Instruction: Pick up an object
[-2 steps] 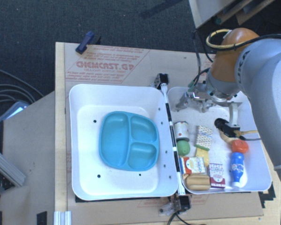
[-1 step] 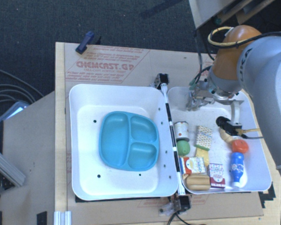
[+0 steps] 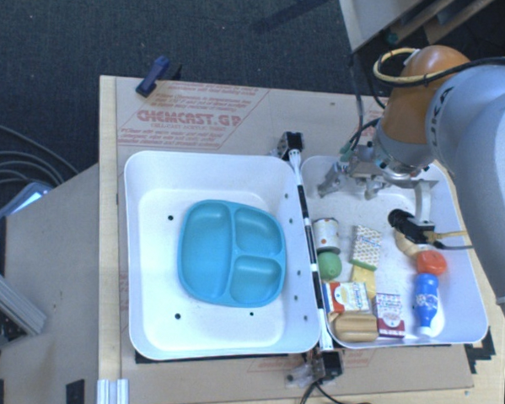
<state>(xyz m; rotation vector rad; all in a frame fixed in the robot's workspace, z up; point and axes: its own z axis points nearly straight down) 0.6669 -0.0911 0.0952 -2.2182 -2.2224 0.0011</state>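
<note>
The small canister [image 3: 325, 234] lay on its side in the right bin [image 3: 463, 284], just on the far side of the green ball [image 3: 328, 265] and almost touching it. Its long axis ran far-to-near, along the wall shared with the other bin; I couldn't tell you which end was the cap. I judged it the likeliest target, being the thing nearest the gripper [image 3: 350, 187], which hung farther beyond the ball, over the bare far end of the bin. The fingers looked spread wide, with nothing between them.

To pick it well, you'd have wanted the fingers set across the canister's short width, not along its length, so the wrist had to turn until the gap straddled it side to side. By my reckoning the wall-side finger had little room, and a descent slightly off would have landed on the rim. Coming straight down and closing at mid-length should have kept it from pivoting out.

To the ball's right in the view lay a flat patterned packet [image 3: 367, 243], close enough for the other finger to nudge. Well right of the ball, a blue and white bottle [image 3: 425, 301] pointed its orange cap toward the far side.
</note>
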